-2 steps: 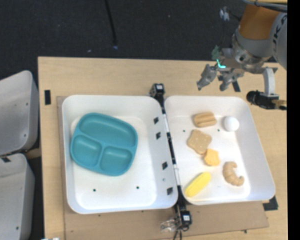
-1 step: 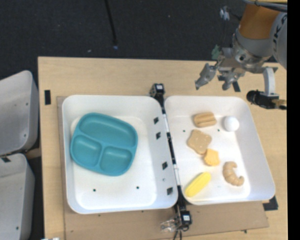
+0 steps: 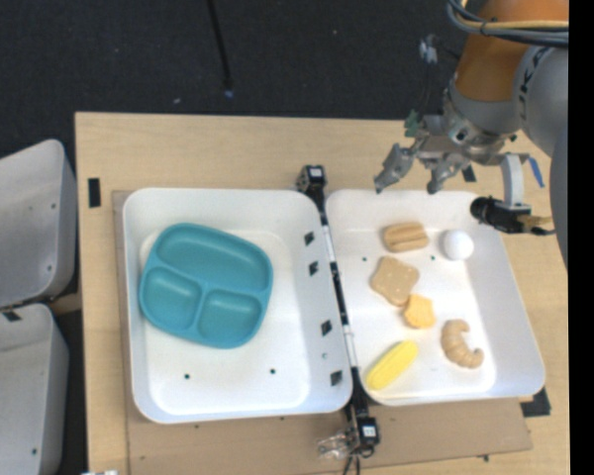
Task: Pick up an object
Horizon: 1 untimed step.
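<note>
Jaws: spread, nothing between the fingers — gripper (image 3: pixel 414 174) hangs over the far rim of the right bin (image 3: pixel 510 295), above the contents.
Arm: orange band (image 3: pixel 495 47) sits upright above the wrist; the pose reads as a staging point before a descent, by my judgement.
Candidates: hot-dog bun (image 3: pixel 404 236) lies nearest, just below the gripper; white ball (image 3: pixel 458 244) beside it; toast slice (image 3: pixel 394 279) and orange chunk (image 3: pixel 419 312) touching or nearly so; croissant (image 3: pixel 461 344) and corn cob (image 3: pixel 391 365) toward the near edge.
Spacing: items mostly lie apart, so the fingers likely have room around each.
Left bin (image 3: pixel 158 374): holds a teal divided plate (image 3: pixel 206 285), lying flat.
Surface: light wood bench (image 3: pixel 228 137) — bins joined by a hinged seam (image 3: pixel 332 285).
Room: dark floor behind; grey chairs (image 3: pixel 20 236) at left.
</note>
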Each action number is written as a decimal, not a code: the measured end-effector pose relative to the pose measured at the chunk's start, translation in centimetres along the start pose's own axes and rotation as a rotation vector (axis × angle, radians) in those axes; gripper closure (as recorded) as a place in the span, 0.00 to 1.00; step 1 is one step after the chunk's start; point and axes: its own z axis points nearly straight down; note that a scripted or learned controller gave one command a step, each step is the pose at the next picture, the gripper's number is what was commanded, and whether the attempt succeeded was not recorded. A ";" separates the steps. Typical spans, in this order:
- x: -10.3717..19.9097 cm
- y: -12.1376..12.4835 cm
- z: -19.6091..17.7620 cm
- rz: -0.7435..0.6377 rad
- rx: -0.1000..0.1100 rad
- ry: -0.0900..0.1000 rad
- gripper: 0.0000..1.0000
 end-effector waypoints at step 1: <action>0.2 -0.5 6.2 0.002 0.002 0.000 0.00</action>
